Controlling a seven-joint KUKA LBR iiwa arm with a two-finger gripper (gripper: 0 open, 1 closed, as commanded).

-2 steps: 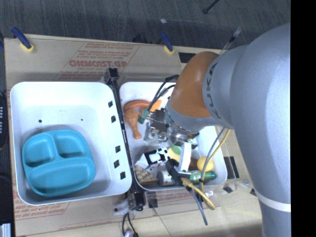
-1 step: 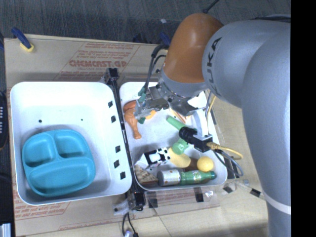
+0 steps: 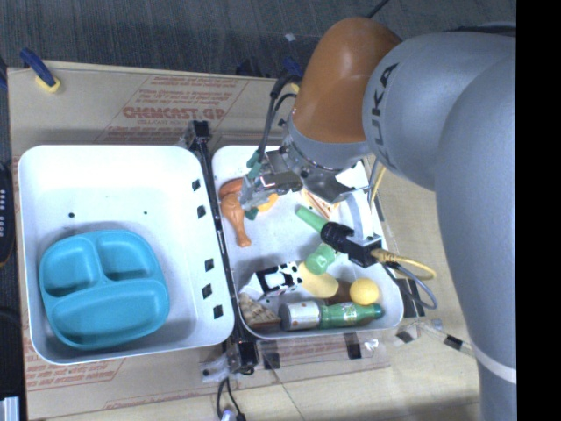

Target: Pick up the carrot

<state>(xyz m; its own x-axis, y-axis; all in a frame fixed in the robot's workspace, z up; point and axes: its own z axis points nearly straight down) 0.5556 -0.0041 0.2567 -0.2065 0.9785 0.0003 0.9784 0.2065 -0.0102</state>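
The carrot (image 3: 235, 210) lies in the right bin (image 3: 396, 298) beside its left wall, with its long axis running from far to near. The gripper (image 3: 260, 187) hangs just right of the carrot's far end. I cannot tell whether it is open or closed.

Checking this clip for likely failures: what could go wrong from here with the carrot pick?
1. The carrot seems to lie tight against the left wall of the right bin. The gripper, close beside it, may strike that wall or slip off.
2. A tan toy appears to touch the carrot and could be caught or dragged along instead.
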